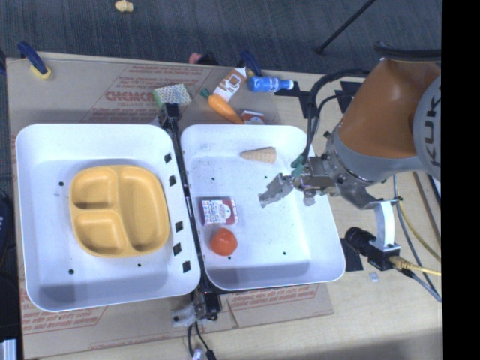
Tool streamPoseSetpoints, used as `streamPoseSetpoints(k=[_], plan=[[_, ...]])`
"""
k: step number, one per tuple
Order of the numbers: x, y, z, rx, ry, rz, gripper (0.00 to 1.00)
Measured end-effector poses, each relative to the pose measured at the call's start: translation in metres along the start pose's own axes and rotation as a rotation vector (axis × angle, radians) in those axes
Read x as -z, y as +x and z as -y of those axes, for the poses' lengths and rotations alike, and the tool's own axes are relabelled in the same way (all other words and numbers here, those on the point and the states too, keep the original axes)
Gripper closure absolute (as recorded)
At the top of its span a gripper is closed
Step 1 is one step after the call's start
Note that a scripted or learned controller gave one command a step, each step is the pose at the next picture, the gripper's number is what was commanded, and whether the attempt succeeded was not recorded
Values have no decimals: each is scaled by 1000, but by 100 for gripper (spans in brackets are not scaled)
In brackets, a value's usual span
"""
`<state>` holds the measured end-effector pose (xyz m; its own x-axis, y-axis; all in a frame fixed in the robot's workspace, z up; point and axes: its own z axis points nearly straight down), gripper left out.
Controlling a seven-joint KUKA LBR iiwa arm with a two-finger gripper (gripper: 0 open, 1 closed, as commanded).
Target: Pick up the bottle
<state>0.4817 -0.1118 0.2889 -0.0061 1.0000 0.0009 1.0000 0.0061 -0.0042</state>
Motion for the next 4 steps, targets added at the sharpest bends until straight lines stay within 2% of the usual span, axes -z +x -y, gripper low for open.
streamPoseSetpoints(k=[1, 2, 3, 4], plan=[[10, 0, 0, 5, 3, 0, 100], [-109, -24, 6, 207, 1, 0, 100], [-58, -11, 5, 52, -2, 1, 100], [-116, -35, 6, -249, 2, -2, 100]])
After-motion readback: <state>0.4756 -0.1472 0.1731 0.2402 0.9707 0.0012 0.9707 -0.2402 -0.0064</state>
